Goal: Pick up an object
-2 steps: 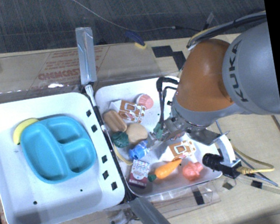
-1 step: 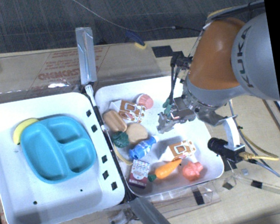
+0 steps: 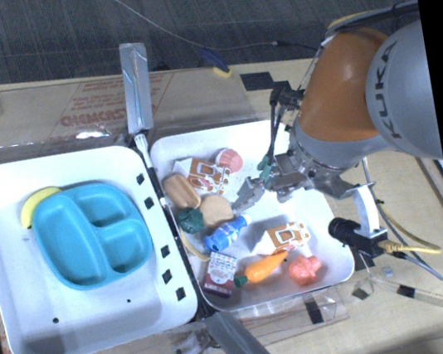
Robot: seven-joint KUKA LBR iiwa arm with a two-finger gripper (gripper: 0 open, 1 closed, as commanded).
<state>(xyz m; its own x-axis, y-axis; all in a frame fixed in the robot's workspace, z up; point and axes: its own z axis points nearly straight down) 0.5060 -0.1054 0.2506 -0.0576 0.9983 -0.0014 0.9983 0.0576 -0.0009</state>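
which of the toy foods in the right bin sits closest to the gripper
The tan bread-like piece, just left of the gripper near the bin's middle. The carrot and pink item lie near the front wall, farther away.

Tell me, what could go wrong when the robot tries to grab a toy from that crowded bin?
The gripper is right next to a tan bread-like toy that touches a blue bottle and a teal piece. Packed that close, the fingers might just shove the toys or pinch two together. The toy also looks rounded, so it could slip out.
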